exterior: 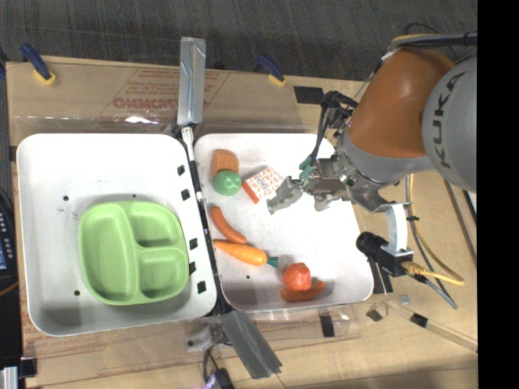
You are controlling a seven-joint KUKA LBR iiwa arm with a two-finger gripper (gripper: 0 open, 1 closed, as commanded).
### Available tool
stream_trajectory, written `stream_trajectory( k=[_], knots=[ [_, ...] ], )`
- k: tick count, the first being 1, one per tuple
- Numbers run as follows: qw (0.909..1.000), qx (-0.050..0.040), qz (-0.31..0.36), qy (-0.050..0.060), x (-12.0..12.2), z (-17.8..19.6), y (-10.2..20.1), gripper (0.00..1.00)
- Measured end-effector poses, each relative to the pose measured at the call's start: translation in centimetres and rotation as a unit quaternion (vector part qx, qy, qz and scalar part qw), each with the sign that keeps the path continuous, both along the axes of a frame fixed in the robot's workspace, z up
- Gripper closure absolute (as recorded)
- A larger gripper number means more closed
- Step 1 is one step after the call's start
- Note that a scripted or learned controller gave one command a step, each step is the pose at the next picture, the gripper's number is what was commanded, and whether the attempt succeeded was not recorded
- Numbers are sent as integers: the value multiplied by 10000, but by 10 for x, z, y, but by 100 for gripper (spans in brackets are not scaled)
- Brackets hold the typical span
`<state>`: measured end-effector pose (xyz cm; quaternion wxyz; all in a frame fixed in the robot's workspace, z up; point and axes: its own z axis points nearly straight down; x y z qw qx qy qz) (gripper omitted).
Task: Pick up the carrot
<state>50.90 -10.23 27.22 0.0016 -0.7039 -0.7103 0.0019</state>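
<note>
gripper [285,194] over right bin [345,294], fingers spread, holding nothing | carrot [239,253] near bin's left wall, just beside smaller carrot [227,225] | bare floor to carrot's right

The smooth orange plastic-looking carrot [240,253] is looking a bit glossy, the lime green divided plastic tray [134,253] is showing a soft sheen, the white plastic bins [49,217] are looking matt, and brown cardboard [97,87] is lying underneath.
</note>
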Motion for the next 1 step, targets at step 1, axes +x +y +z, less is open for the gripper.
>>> stream_trajectory(
  k=[1],
  knots=[
    [9971,10,765,-6,-31,-178,-1,0]
  ],
)
